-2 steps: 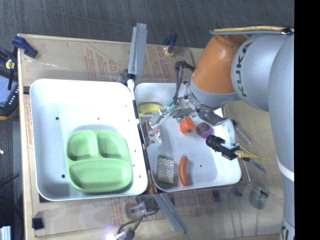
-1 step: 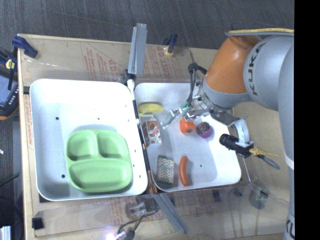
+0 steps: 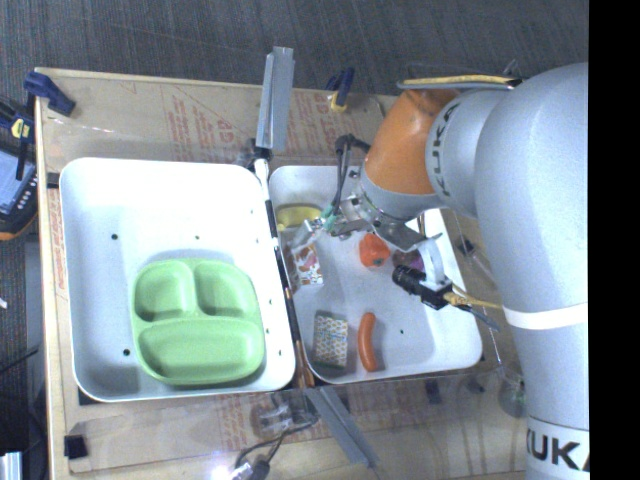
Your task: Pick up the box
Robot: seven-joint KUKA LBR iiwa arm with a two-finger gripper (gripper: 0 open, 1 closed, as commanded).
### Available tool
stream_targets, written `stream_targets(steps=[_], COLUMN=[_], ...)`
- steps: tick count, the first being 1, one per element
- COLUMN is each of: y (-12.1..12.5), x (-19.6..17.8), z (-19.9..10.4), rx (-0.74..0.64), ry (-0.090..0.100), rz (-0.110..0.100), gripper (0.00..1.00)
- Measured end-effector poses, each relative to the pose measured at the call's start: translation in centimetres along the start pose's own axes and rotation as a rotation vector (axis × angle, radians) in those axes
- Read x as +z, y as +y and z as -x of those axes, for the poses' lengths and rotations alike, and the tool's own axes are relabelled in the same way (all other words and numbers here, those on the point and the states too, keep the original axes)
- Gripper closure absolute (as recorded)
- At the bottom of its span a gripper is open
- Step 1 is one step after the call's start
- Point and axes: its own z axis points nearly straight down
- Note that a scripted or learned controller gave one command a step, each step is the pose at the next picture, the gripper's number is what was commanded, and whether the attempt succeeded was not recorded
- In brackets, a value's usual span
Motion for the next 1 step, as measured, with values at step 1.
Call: stream_targets(steps=[1], y=[-3.87], x=[-7.32], z=[-1.02], rx=[-0.268], ry=[0.011], rz=[-0.021], gripper=[0.0])
